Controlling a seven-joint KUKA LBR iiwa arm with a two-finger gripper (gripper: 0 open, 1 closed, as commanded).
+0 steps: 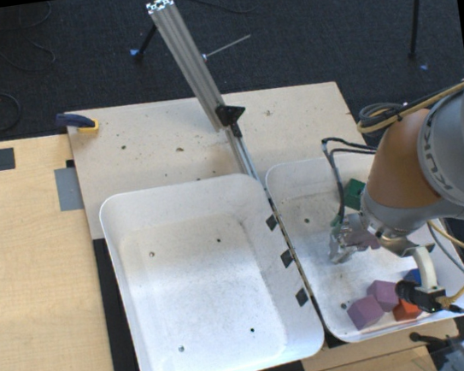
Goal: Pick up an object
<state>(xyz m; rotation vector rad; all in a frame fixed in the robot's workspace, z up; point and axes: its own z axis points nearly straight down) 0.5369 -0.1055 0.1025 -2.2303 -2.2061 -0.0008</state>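
The arm's in over the right bin (296, 181) and the tool (342, 248) is down low near that bin's middle, just below the green block (355, 193) that peeks out from behind the wrist. Whether the tool is released or clenched, I cannot tell from this angle, and nothing is visibly between its tips, so I'd call the pick not yet made. The candidates sit toward the near corner of the right bin: two purple blocks (374, 302) touching each other, an orange block (405, 311) just beside them, a bit of blue (412, 277) behind that. Left of the right bin, the left bin (135, 229) shows a bare, speckled white floor. Both bins rest on a pale, scuffed counter (156, 140); a slanted aluminium rail (188, 53) rises from beyond the bins, and dark carpet with cables lies past it
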